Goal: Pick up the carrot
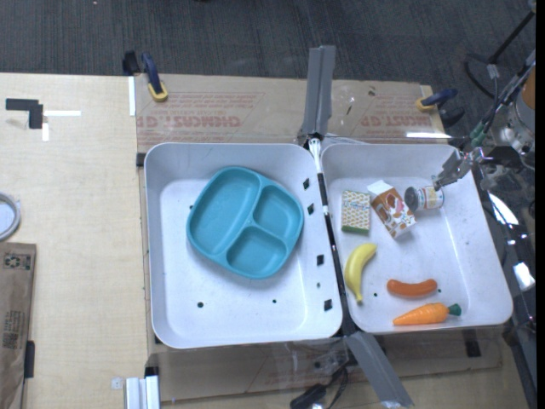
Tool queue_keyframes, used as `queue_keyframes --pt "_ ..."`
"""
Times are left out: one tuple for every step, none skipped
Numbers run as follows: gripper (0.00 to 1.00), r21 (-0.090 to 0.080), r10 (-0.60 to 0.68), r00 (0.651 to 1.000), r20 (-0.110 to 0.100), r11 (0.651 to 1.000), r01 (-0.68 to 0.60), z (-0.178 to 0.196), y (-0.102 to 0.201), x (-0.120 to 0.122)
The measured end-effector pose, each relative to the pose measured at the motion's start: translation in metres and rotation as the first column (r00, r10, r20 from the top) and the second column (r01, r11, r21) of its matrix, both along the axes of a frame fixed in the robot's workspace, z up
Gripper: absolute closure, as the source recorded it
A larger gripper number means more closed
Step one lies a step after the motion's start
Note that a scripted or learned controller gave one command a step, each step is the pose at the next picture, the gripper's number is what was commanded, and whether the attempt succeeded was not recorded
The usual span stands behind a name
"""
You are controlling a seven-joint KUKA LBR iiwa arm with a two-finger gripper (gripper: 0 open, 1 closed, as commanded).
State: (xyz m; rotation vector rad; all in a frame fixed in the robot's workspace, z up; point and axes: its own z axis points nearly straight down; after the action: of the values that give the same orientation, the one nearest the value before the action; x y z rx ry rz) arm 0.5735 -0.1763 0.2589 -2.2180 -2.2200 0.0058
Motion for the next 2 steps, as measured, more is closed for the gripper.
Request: queue_keyframes --pt "0.00 0.001 0.036 0.999 0.001 0.999 -0.036 -0.161 -0.027 -0.036" --pt "0.00 0.000 0.265 0.964 0.004 0.964 -0.265 -0.105 -0.019 -0.032"
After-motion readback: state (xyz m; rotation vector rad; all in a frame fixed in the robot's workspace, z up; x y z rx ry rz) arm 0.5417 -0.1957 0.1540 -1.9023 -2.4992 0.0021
